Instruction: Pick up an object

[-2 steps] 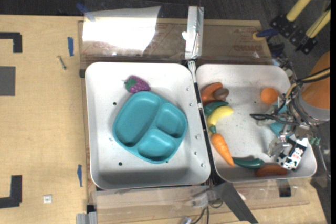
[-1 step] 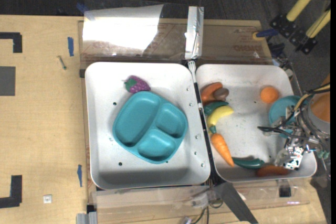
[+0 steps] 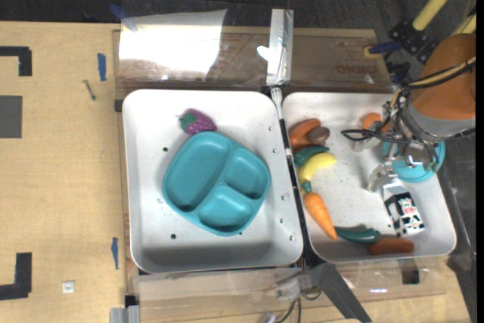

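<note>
Seen from above, my arm [image 3: 446,87] reaches in over the right bin [image 3: 446,242], its orange band bright above the wrist. My pincer [image 3: 387,172] hangs low in that bin, metal-grey and tangled about with black cables — I cannot tell whether it is open or closed, and nothing shows clearly between its tips.

Just below the pincer, nearly touching it, lies a small black-and-white block [image 3: 403,212] with a patchy, cow-like print. Just right of the pincer sits a round teal cup [image 3: 420,166], partly hidden by my wrist.

Along the right bin's left wall runs a row of smooth plastic play food: an orange-and-brown piece [image 3: 308,132] at the top, then a teal piece [image 3: 308,155], a curved yellow banana [image 3: 314,167], and a tapered orange carrot [image 3: 320,214]. At the bin's bottom edge rest a dark green pod [image 3: 357,234] and a reddish sausage shape [image 3: 391,245].

The left bin [image 3: 144,185] holds a glossy teal plate [image 3: 218,182] divided into three compartments — with a bumpy purple bunch of grapes [image 3: 197,121] touching its upper rim. Both bins are shallow, white and rounded at the corners, set on a pale wooden bench [image 3: 53,163].
</note>
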`<control>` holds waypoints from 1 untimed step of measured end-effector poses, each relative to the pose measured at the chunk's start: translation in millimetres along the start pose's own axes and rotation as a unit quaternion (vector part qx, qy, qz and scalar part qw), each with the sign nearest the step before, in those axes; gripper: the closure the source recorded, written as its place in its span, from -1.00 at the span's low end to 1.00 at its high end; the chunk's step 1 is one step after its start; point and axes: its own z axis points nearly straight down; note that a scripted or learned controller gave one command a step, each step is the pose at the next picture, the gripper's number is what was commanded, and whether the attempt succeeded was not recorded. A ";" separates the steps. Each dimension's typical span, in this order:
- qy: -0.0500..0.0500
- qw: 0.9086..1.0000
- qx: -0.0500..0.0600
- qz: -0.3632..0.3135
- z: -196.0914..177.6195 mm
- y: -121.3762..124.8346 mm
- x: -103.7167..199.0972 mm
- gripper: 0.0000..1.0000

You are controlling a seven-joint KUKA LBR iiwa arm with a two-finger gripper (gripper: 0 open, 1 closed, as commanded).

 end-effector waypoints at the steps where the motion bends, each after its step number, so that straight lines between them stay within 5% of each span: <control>1: 0.002 0.999 0.000 -0.034 -1.0 -34.0 54.8 -1.00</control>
